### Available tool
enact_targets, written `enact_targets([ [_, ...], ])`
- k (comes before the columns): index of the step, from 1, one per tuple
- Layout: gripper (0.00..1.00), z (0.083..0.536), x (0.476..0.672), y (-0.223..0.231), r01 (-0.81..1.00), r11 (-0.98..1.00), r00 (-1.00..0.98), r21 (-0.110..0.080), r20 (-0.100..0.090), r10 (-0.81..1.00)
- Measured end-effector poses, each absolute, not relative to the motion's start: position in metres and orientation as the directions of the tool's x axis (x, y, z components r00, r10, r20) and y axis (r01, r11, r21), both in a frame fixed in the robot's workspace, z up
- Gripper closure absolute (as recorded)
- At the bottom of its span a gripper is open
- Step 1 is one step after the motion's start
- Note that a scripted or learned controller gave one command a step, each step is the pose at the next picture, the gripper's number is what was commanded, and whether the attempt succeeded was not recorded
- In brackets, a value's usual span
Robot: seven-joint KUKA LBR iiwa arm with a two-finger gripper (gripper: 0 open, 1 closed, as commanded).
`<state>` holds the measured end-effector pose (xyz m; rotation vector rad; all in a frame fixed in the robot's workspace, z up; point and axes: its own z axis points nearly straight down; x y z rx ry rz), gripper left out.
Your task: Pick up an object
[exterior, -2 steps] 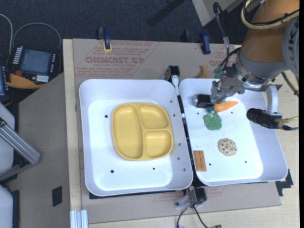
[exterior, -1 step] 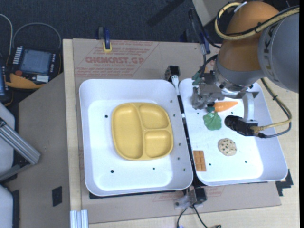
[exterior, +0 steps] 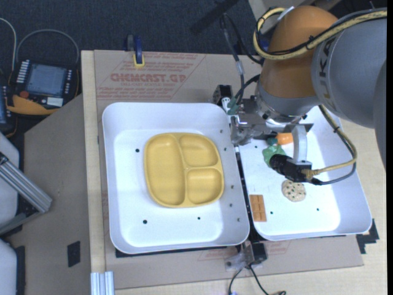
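2 shallow white bins were seen side by side on the desk (exterior: 92, 183), which was covered by a brown cardboard sheet printed with red lettering. The left bin (exterior: 123, 226) carried a yellow divided plate (exterior: 183, 168) with 3 compartments, lying flat near the bin's middle. The right bin (exterior: 344, 217) held several small items: a round cookie (exterior: 294, 191) with dark specks, lying flat toward the bin's middle; a small orange rectangular card (exterior: 257, 208) near the bin's left wall, just beside the divide between the bins; a green object (exterior: 270, 154) and an orange object (exterior: 284, 139), both partly hidden under the arm's wrist, so their shapes could not be made out.

The grey arm with its orange band (exterior: 301, 35) was observed reaching in from the right, its wrist held low over the back left part of the right bin. The claw (exterior: 279, 143) was largely hidden beneath the wrist housing and cabling; its state could not be told, and nothing could be confirmed as gripped. The green and orange objects lay directly at the claw; contact could not be judged. The cookie lay just in front of the claw, apart from it.

A blue clamp (exterior: 137, 49) was noted at the cardboard's back edge, and a handheld pendant (exterior: 44, 82) with a screen lay off the desk at the left.
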<state>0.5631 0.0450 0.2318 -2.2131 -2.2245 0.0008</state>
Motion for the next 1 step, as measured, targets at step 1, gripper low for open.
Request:
enact_targets([
  [1,1.00,0.2361,0.5504,0.0915,1.000,0.005,-0.005,-0.002,0.002,1.000],
])
